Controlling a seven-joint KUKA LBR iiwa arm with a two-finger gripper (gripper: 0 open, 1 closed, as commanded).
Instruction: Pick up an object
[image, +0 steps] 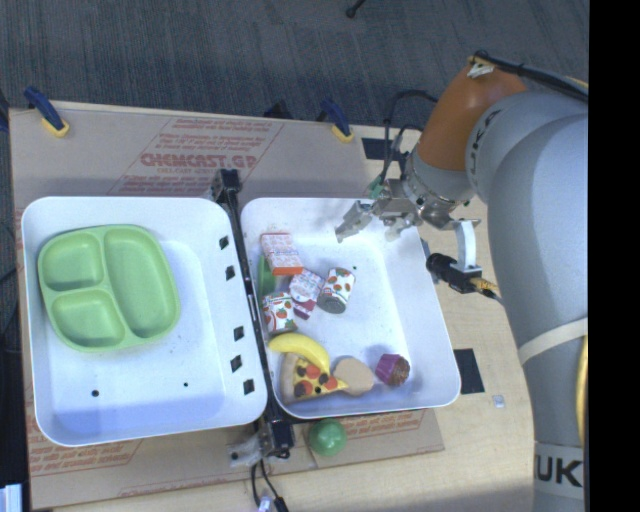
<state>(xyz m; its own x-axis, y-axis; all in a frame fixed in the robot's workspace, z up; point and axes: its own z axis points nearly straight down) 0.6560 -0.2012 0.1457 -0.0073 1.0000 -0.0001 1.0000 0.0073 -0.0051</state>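
- Far left sits the left white bin (60, 400), and in it a light green plastic tray with three compartments (108, 285), lying flat toward the bin's upper left.
- A black hinge strip (240, 290) runs between the two bins.
- The right white bin (425, 330) has all the small stuff, so any of it could be the object to pick. Along the left wall: a white and orange carton (281, 252), with a green bit next to it that's too hidden to name, then a small packet with a strawberry print (280, 313) and another red and white packet (305, 287) touching it.
- Just right of those is a small can with a red and white label (338, 289), tipped on its side.
- Lower down: a yellow toy banana (303, 348), a toy pizza slice (308, 381) right under it, a tan rounded piece (354, 375) and a dark purple-red lump (392, 369), hard to make out.
- A green ball (326, 437) sits outside the bin on the cardboard, at its front edge.
- The gripper (372, 215) hovers over the bin's upper right area, above and right of the can, well apart from the bottom cluster. Fingers look spread, nothing between them.
- The grey arm with the orange band (455, 115) is cut off at the right.
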